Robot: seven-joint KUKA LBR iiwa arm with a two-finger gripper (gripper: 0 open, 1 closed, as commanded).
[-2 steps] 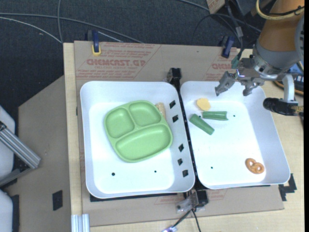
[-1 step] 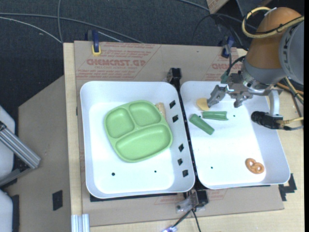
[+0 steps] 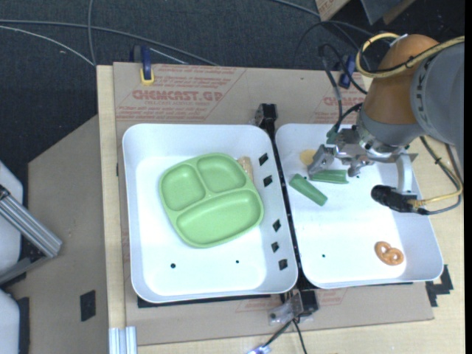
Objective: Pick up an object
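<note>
Your left bin [image 3: 140, 220] holds a green divided plate [image 3: 212, 198]; the right bin [image 3: 354, 268] holds green blocks [image 3: 307, 189], a pretzel [image 3: 389, 254] near its front-right corner, and the gripper [image 3: 333, 161], whose grip you cannot tell.

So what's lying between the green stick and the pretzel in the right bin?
Bare white bin floor, seen in the camera view: nothing lies between the green stick and the pretzel.

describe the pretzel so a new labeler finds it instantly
Start at the right bin of the two white bins. Go to its near right corner, away from the gripper and the green pieces at the far end. The pretzel lies there alone: a small orange-brown twisted loop, the only thing of that colour in the bin.
</note>
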